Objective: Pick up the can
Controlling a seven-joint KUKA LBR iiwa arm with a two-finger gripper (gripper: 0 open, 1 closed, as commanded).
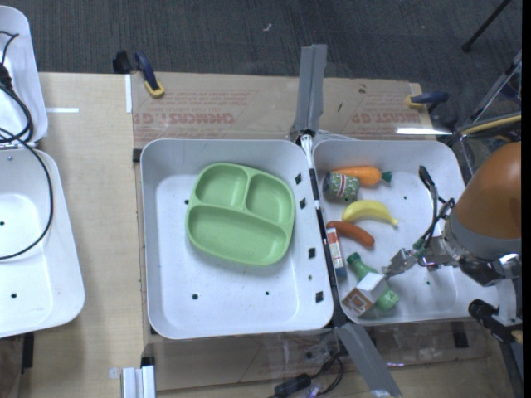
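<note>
— What's in the left bin [166, 247]?

— A green divided plate [241, 214], lying flat.

— And the can [341, 186]?

— In the right bin [448, 160], toward its far left corner, on its side just near of a carrot [358, 173]. A banana [370, 212] and a red pepper [352, 233] lie nearer, then a green bottle [360, 266] and a small carton [363, 293].

— The gripper [399, 263]?

— Low in the right bin, right of the bottle, well apart from the can. I cannot tell how its fingers stand.
</note>
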